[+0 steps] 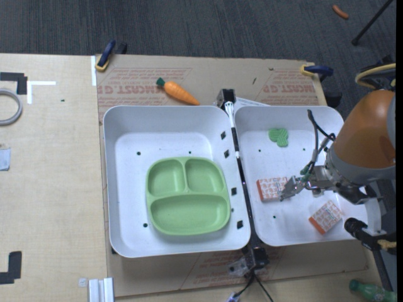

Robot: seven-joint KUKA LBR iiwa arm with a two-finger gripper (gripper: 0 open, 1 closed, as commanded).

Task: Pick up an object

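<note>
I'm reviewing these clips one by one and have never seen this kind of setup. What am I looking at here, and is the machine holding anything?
One fixed camera looks down at a slant on a bench. The grey and orange shape on the right is a robot arm; its gripper reaches into the right bin. That bin holds a red-patterned packet beside the gripper, a second packet and a small green piece. The left bin holds a green divided plate. A toy carrot lies on cardboard behind. I cannot tell whether anything is gripped.
</note>
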